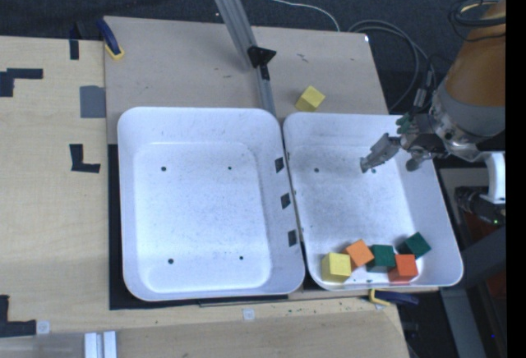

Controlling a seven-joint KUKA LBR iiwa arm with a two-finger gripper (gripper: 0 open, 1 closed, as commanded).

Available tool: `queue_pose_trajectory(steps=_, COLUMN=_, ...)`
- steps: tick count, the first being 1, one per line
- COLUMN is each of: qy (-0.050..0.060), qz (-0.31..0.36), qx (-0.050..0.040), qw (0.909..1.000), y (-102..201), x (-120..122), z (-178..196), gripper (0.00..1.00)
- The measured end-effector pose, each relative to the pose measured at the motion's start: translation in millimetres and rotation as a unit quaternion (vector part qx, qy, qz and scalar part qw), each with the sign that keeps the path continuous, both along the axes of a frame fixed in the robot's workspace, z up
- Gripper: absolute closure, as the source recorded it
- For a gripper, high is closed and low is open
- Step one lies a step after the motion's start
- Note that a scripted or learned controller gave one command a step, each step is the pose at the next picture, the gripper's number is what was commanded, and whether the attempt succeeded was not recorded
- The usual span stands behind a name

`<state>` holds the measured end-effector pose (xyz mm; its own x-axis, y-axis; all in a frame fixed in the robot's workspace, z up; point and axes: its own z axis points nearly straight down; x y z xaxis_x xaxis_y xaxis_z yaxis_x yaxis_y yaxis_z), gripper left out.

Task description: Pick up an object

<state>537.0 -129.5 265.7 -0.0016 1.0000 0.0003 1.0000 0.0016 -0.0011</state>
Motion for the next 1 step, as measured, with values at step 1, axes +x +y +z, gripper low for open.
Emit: queue_pose_trajectory(steps=1, qy=-0.001, qz=0.003, qx=-0.0002, qw=1.0, y=51.7, x=65.6, z=-23.2, gripper=0.0)
